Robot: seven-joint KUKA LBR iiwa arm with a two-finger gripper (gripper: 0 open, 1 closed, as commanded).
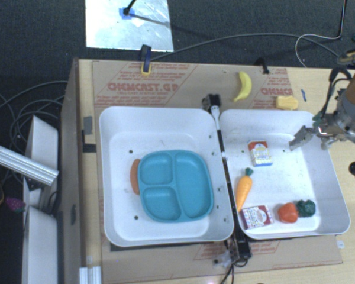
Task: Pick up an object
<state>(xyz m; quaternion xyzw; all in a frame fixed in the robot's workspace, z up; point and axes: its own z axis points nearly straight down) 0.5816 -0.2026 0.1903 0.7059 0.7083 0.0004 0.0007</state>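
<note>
The right bin (325, 176) holds a small red-and-white carton (260, 153), a carrot (243, 188), a red packet (257, 217), a red tomato-like piece (287, 212) and a green broccoli piece (306, 207). My gripper (312, 142) hangs over the bin's upper right corner, to the right of the carton and apart from it. Its fingers are spread open, and nothing sits between them. One finger (299, 138) points down-left toward the bin floor.
The left bin (115, 158) carries a blue divided plate (175, 184) with an orange sausage (134, 176) beside its left rim. On the bench behind the bins lie a banana (244, 86) and a yellow block (287, 102). Cables run along the back.
</note>
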